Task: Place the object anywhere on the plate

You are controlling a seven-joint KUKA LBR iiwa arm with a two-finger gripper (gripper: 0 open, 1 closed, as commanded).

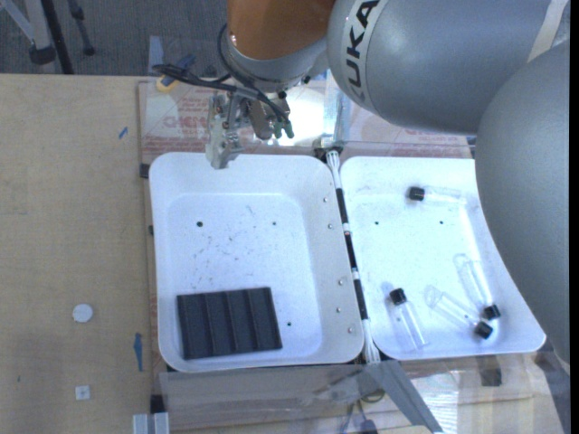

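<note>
The task's things are small clear vials with black caps, and they lie in the right bin point(507, 337): one vial point(432, 193) near the far edge, another vial point(403, 315) near the front left part, and two more vials point(470, 298) close together at the front right, with their caps just beside each other. The plate point(228, 321) is a dark ribbed rectangle, and it lies flat in the front part of the left bin point(172, 197), slightly to the left, well apart from all the vials. The rest of the left bin floor carries small dark specks. The end effector point(224, 147) hangs over the far rim of the left bin, near its left corner, under the orange band of the arm point(416, 34). No vial is visible between its fingers, and it touches nothing that I can see; how far the fingers are open I cannot tell, because they look blurred and packed together. The bins stand side by side on the surface point(63, 197), which is pale wood, with a small white disc point(82, 313) on it at the left.
</note>
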